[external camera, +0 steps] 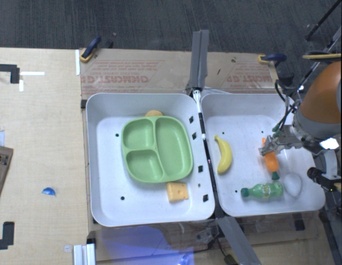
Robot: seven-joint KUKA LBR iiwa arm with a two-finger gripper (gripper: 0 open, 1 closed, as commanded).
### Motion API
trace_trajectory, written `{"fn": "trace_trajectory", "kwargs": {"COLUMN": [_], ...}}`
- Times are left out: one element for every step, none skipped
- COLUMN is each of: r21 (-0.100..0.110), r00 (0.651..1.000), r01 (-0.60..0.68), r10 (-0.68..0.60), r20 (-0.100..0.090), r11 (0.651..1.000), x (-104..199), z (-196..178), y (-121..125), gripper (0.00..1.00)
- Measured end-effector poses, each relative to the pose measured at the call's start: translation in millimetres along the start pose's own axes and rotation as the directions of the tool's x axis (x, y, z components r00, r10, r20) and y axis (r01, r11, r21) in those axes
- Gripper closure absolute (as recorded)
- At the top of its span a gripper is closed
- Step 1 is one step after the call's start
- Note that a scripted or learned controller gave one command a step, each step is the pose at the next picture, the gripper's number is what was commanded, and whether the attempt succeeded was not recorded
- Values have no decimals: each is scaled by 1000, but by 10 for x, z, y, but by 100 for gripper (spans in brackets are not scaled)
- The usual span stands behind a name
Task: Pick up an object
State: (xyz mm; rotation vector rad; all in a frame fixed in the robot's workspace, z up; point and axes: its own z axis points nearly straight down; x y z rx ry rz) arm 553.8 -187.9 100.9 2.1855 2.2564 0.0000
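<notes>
The claw [272,146] hangs in the right bin [245,110], right of the banana [224,154]; its state cannot be told. The carrot [271,162] lies touching just beneath it.

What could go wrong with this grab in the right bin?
1. The gripper sits at the top of the carrot, near its end, so the fingers may slip off.
2. The green bottle and a white object lie close below the carrot; a miss could knock them.
3. The carrot lies toward the right bin's far side, leaving little room.
</notes>
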Motion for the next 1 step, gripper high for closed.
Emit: {"fn": "trace_trajectory", "kwargs": {"r21": [2], "r00": [997], "r01": [-82], "r10": [82], "r20": [1], "r11": [997], "x": [639], "z": [-1333], "y": [371], "gripper": [100]}}
